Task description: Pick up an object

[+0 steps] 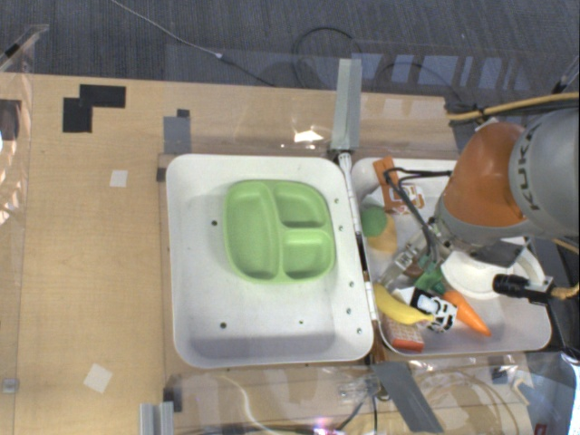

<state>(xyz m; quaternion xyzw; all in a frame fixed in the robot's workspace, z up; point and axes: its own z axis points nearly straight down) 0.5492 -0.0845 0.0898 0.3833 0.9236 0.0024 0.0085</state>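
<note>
The gripper [410,263] hung low in the right bin [535,333], near its left wall, and whether it was apart or together could not be told: cables and metal parts crowded the tip, and nothing was plainly caught in it. It sat just above a heap of toy food, probably because that was where the pickable things lay thickest. A banana [399,304] lay just below it, an orange carrot [469,314] beside that, with a small black-and-white object [437,308] between them and a green ball [373,219] up by the wall. Any of these could serve as the object to lift; none looked lifted yet. The arm [507,184] reached in from the right, its orange band bulking over the bin, wrist bent steeply downward and leftward. Across the divider, the left bin [195,324] held a green sectioned plate [276,231], well apart from the gripper.
</note>
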